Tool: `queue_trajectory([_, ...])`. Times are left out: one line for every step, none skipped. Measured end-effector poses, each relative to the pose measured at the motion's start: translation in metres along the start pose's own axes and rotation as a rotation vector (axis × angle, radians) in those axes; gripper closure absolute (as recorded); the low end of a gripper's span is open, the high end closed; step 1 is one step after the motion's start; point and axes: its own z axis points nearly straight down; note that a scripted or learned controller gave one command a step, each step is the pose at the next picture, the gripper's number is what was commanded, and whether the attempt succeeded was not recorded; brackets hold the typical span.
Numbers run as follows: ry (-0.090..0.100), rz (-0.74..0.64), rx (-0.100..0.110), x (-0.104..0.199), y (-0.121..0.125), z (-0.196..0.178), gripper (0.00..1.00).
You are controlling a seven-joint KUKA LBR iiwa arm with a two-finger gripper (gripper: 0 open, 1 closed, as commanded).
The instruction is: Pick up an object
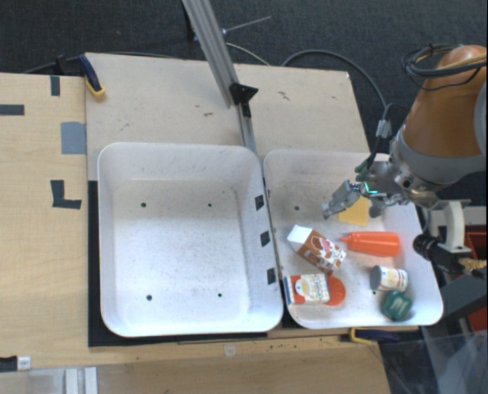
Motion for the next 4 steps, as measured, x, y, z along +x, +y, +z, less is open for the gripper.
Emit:
queue_trajectory([0.0,-0.001,-0.004,0.0,0.001,-0.002,0.0])
queue_trajectory([0.0,-0.001,0.002,0.01,-0.005,0.054,0.0])
queue_trajectory([0.0,0.001,0.003,0.002,-0.013,0.108,0.0])
queue_trajectory([-0.001,0.0,-0.005,0.002,-0.012,0.145,0.0])
